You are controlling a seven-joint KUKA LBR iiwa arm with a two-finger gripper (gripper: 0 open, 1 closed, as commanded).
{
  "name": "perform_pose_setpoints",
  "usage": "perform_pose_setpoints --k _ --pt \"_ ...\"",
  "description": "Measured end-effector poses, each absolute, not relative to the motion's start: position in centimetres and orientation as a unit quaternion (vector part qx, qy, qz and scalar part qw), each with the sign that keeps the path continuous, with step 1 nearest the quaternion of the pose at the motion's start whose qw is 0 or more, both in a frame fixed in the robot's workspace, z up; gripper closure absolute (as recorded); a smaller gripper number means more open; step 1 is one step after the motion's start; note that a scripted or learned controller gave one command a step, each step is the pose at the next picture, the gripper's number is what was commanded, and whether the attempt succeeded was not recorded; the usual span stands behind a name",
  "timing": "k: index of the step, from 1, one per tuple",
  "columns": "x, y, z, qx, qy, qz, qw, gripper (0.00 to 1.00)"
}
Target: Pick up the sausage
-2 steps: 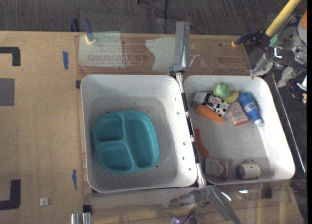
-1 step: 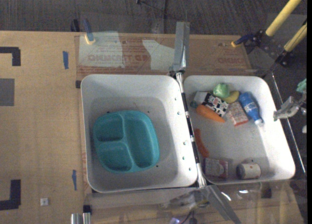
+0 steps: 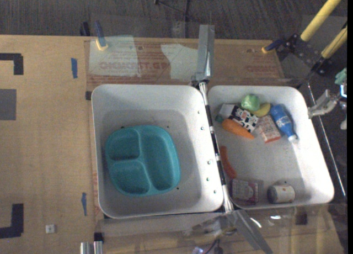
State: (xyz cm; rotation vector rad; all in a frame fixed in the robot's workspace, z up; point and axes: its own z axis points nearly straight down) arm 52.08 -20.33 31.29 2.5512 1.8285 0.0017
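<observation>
The sausage [image 3: 227, 162] is a thin red-orange piece lying lengthwise against the left wall of the right bin [image 3: 309, 159], about halfway down it. Nothing lies on top of it. An orange carrot-like piece [image 3: 239, 130] lies just above it and apart from it, pointing down to the right.
The back of the right bin holds a cow-patterned carton [image 3: 243, 117], a green item [image 3: 250, 102], a yellow item [image 3: 263, 109], a blue bottle [image 3: 283, 121] and a small carton [image 3: 268, 129]. A pink box [image 3: 245, 190] and a can [image 3: 281, 193] sit at its front. A teal divided plate [image 3: 142, 160] lies in the left bin [image 3: 105, 109].
</observation>
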Motion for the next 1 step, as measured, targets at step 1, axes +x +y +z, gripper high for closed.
perform_pose_setpoints --k 1 --pt "48.07 -19.91 13.04 0.794 0.608 -0.0003 -0.001 0.00"
